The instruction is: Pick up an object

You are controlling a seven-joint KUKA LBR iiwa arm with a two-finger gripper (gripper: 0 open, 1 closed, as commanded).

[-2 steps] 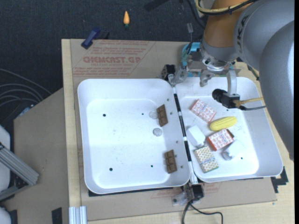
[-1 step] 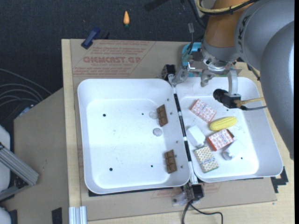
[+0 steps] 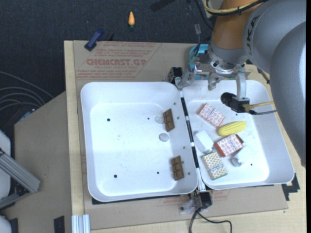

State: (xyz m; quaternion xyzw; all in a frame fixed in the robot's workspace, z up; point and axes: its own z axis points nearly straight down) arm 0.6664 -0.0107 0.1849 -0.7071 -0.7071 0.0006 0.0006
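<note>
The gripper (image 3: 210, 77) hangs over the far left corner of the right bin (image 3: 268, 148), close above the wall it shares with the left bin (image 3: 121, 144). Nothing shows in its grasp, and from this slant I cannot tell whether it is open or closed. The things to pick crowd the left half of the right bin. The nearest is the patterned packet (image 3: 211, 114), lying flat just on the near side of the gripper. I judge it the best target: it lies apart from its neighbours on most sides, so the gripper can come straight down and close across its short side rather than its diagonal (a flat thing on a flat floor offers little to catch, so the descent must go almost to the bin floor). The corn cob (image 3: 232, 127) just beside it is rounded, ridged and probably rubbery, and likely to roll if nudged off-centre. The white block (image 3: 204, 141) looks smooth and plain, and it sits close to the shared wall, where clearance is poor. The red box (image 3: 228, 144) and the checkered packet (image 3: 214, 165), toward the near edge, are squarish printed card or foil and lie close together. In the left bin, one brown bar (image 3: 168, 120) lies midway along the right wall and a second brown bar (image 3: 177, 167) near the near right corner; both are flat and segmented like chocolate.
</note>
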